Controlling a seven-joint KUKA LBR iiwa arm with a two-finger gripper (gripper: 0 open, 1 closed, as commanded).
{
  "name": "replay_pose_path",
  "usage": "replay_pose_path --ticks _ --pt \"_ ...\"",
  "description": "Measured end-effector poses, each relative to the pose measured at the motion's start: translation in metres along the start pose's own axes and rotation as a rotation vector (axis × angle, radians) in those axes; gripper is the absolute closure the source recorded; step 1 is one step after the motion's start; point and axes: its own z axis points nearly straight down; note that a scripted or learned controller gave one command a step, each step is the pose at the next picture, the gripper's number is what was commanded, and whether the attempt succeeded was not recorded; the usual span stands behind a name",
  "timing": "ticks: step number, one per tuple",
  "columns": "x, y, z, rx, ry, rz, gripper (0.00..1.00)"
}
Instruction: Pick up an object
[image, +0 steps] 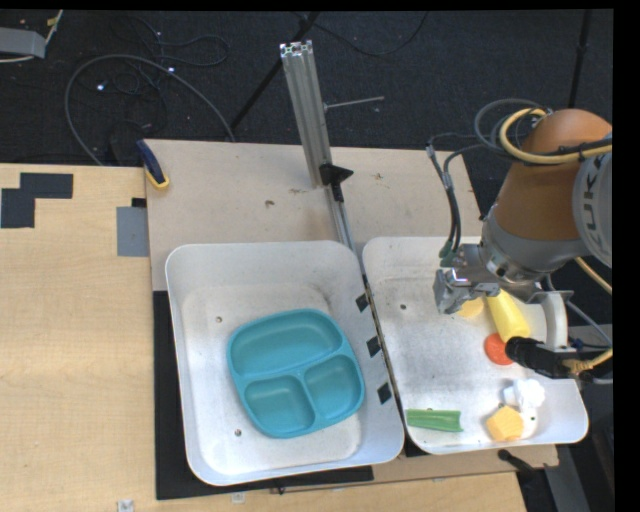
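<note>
Over the far half of the right bin, I am watching the gripper hanging low, just above the white floor, with the grey arm and its orange band reaching in from the right side. Whether the gripper is clenched or released I cannot tell from this angle, and I am seeing nothing clearly caught in it. A small pale yellow piece is lying just under and beside the gripper's tip; I cannot tell if the two are touching. The things to pick are all sitting in this right bin. A yellow bottle is lying tilted just right of the gripper, and an orange ball is resting next to the bottle's near end. Toward the bin's near edge, a flat green strip is lying by itself, well apart from the gripper. A yellow-orange block is sitting near the near right corner, with a small white object just behind it. In the left bin, a teal divided plate is lying flat toward the near right part. Behind both bins, an upright aluminium post is rising from the bench.
</note>
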Motion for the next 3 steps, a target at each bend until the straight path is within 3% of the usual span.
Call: replay_pose_path --ticks 3 --pt "0.146 0.007 0.018 0.003 0.000 0.001 1.00"
